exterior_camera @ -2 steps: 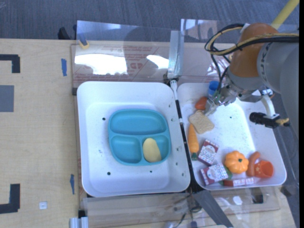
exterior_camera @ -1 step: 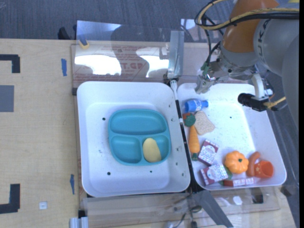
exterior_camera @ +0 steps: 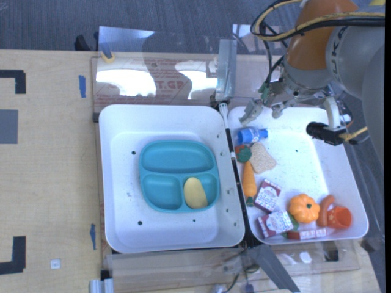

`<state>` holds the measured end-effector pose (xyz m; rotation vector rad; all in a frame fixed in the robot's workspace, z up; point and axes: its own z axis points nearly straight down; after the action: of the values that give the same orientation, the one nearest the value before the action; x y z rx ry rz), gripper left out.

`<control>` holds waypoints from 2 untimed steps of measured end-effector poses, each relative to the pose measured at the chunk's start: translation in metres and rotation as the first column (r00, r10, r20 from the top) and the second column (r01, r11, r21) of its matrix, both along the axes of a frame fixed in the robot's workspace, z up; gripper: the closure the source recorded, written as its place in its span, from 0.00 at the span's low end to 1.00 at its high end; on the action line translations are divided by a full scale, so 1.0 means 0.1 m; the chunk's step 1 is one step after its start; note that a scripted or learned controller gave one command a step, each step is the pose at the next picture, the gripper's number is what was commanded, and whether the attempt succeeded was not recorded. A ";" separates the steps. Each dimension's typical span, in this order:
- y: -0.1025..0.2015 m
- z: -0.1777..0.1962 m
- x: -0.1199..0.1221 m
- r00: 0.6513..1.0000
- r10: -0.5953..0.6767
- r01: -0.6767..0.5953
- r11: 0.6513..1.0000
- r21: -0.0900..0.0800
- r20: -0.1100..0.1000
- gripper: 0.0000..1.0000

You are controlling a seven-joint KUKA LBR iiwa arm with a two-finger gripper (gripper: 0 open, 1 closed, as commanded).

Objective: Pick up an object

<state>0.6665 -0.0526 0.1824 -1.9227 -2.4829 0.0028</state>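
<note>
— What's nearest your pincer (exterior_camera: 267,108)?

— I hang at the upper edge of the right bin (exterior_camera: 342,163), upper right of the frame. My fingers look spread, with nothing between them. Just below sits a small blue-capped bottle (exterior_camera: 251,135), lying on its side against the divider.

— How would it handle?

— Light and stiff, I judge, but round and smooth, so it may roll or slip. I'd close across its body, not the cap.

— Other options?

— A toy carrot (exterior_camera: 249,180) and a toy pumpkin (exterior_camera: 304,207) lower down; both probably hard plastic. The left bin (exterior_camera: 116,163) holds a teal divided plate (exterior_camera: 177,157) with a yellow lemon-like piece (exterior_camera: 195,193).
</note>
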 end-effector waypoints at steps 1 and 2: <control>-0.53 -0.58 -0.41 1.000 0.017 -0.017 1.000 0.000 -0.010 0.00; -0.48 -0.92 -0.59 0.996 0.092 -0.092 0.996 -0.005 0.014 0.00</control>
<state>0.6072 -0.1006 0.0909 -1.8145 -2.5803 -0.0057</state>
